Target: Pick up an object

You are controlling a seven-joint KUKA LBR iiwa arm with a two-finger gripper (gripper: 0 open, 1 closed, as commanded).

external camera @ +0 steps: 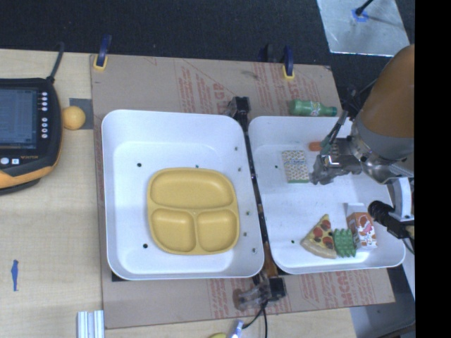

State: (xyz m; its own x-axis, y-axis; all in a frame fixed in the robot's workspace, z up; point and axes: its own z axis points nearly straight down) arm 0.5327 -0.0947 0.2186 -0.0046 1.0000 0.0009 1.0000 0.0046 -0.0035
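The nearest candidate to pick is a small flat packet, pale with a fine green-and-white speckled print and a darker green strip along its lower edge, lying flat on the floor of the right bin just left of my gripper. Whether my fingers are spread or closed I cannot tell; they show as a dark metal cluster low over the bin floor, and I see nothing between them. My arm reaches in from the right, the orange band bulging above the grey wrist, which angles down and to the left towards the packet. A small orange piece sits just above the gripper, near the packet's upper right corner. Along the bin's lower edge lie three toys close together: one pizza slice, one green studded block touching it, and one white-and-red carton just to the right. The left bin holds one yellow three-compartment tray. Outside the bins I count one green bottle lying on the cardboard, one yellow ball, and one control pendant at the left edge.
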